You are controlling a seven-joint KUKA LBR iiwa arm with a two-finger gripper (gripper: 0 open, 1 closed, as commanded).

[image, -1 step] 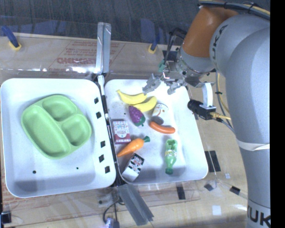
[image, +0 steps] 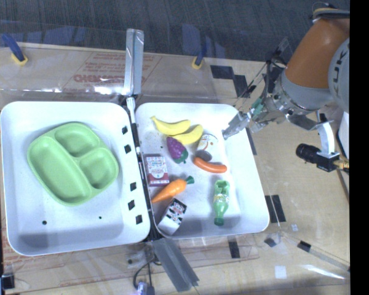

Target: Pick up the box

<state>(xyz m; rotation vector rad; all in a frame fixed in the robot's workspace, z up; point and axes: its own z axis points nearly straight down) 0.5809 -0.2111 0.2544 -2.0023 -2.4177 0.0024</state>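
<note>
One gripper (image: 232,128), aperture indeterminable, over right bin's (image: 253,171) far edge; box (image: 157,169) lies well beyond, among toys.

Arm (image: 317,48) cut off at right edge; tool (image: 237,126) blurred, finger state unclear; box (image: 157,169) print unreadable.

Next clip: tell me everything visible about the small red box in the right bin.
The small red box is a flat rectangular carton, apparently cardboard, with a pale printed panel on its top face. It lies flat near the left wall of the right white bin, its lower end right by the orange carrot. The gripper is well away.
</note>
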